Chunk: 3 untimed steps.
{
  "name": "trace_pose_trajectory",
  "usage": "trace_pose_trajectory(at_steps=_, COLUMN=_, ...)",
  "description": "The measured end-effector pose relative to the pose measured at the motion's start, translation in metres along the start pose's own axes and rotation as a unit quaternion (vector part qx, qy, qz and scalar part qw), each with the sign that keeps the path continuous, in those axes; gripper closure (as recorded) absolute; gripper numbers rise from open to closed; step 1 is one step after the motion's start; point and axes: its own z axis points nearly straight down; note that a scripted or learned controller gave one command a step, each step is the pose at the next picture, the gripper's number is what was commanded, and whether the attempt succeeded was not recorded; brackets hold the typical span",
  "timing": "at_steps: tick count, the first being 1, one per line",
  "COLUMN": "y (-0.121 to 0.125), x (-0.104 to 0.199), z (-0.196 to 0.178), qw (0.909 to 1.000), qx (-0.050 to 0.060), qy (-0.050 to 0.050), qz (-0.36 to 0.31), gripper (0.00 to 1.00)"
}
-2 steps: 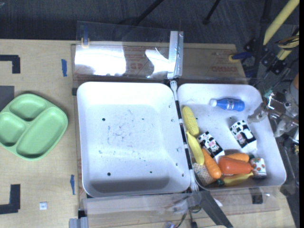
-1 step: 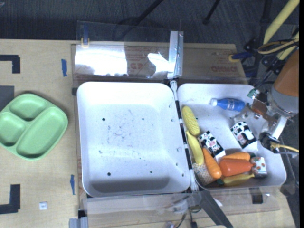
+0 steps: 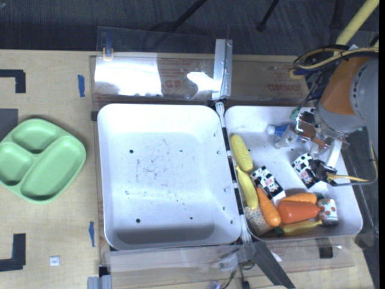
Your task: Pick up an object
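The tool [image 3: 314, 138] hangs just above the cow-patterned block [image 3: 305, 168] in the right bin [image 3: 355, 218] — whether it is released or clenched I cannot tell — and, with the carrot [image 3: 299, 210] near that block, a descent may nudge it aside.

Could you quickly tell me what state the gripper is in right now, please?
Gripper: over the right bin, by a black-and-white object; state cannot be told.

Arm [image 3: 355, 92] cut off by right edge; pincer [image 3: 317, 142] tips blurred, open-or-closed state unreadable.
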Motion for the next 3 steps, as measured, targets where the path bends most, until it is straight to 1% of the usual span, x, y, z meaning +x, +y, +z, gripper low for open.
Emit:
trace_pose_trajectory(at_steps=1, y=-0.021, x=-0.043, z=-0.073, qw=0.9899, qx=0.001, qy=0.000, qz=-0.142, gripper=0.00)
trace_pose_trajectory(at_steps=2, y=0.024, x=-0.014, z=-0.003, qw=0.9875, qx=-0.002, qy=0.005, qz=-0.158, gripper=0.00)
trace_pose_trajectory(at_steps=3, y=-0.045, x=-0.045, z=-0.083, qw=0.9900, qx=0.002, qy=0.001, qz=-0.141, gripper=0.00)
